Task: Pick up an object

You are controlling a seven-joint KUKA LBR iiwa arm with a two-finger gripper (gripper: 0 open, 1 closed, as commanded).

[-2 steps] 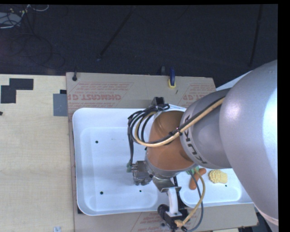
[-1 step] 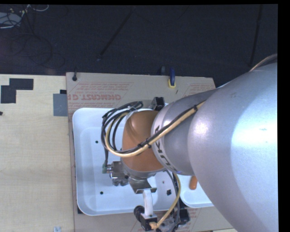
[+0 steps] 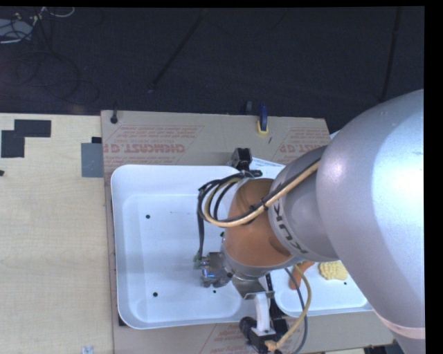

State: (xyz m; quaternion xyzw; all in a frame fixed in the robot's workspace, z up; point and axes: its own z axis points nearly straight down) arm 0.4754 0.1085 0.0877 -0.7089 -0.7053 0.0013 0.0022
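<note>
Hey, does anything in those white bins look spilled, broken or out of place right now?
Nothing stands out. The left bin sits flat, unspilled and undamaged. A yellow object lies in the right bin, partly behind the arm. The claw is low over the left bin.

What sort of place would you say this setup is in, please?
Probably a robotics lab bench: a grey arm with an orange band reaches over shallow white plastic bins set on printed cardboard, with cables on the dark floor behind.

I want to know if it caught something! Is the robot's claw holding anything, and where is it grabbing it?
It cannot be told. The gripper is low in the left bin, and the arm's wrist blocks its tips.
</note>
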